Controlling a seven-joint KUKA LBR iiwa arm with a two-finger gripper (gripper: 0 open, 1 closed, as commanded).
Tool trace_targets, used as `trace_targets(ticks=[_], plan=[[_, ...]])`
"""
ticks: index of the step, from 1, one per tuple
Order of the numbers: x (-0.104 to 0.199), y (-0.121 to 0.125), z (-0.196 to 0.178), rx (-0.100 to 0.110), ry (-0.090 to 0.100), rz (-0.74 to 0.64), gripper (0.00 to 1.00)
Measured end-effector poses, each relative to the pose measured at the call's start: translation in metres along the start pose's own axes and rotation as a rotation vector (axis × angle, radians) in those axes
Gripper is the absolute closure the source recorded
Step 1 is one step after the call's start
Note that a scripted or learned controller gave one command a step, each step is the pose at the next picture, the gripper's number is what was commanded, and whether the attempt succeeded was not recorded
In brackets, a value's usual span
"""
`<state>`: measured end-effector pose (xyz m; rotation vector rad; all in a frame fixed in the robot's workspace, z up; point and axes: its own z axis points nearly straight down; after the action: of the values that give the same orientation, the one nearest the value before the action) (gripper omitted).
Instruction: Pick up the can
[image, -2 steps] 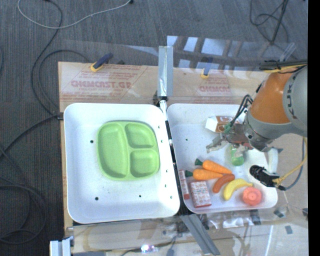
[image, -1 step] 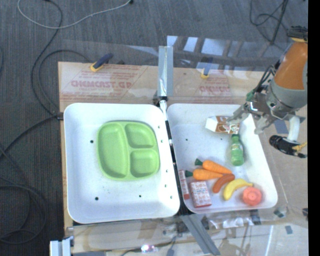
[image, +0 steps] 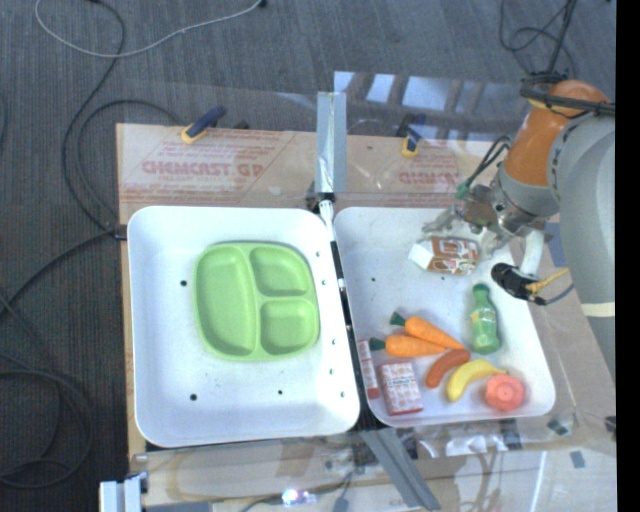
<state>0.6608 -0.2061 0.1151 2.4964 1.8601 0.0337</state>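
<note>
The worktop (image: 215, 170) carries two shallow white bins side by side. The left bin (image: 160, 330) holds a green divided tray (image: 257, 300) lying flat near its middle. The right bin (image: 385, 250) holds the loose items. The can (image: 447, 254) lies on its side in the upper part of this bin, near the far wall, showing a white end toward the left and a brown and orange label. The tool (image: 472, 215) sits just above and to the right of the can, at the end of the grey arm (image: 590, 200) with its orange band, which comes in from the right edge. Its metal parts overlap the can's upper edge, but whether it is wide or narrow, or has the can between its parts, cannot be told from this angle. Lower in the right bin a green bottle (image: 484, 320) lies near the right wall, two carrots (image: 425, 338) lie side by side near the middle, and a banana (image: 470, 377) and an orange-red round fruit (image: 504, 392) rest toward the near right corner. A small red box (image: 400, 388) lies near the front wall.
</note>
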Motion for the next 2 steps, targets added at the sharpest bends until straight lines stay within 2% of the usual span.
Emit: trace_targets(ticks=[1, 2], plan=[[0.026, -0.041, 0.004, -0.018, -0.004, 0.006, 0.0], [0.036, -0.087, 0.003, -0.025, 0.006, 0.175, 0.0]])
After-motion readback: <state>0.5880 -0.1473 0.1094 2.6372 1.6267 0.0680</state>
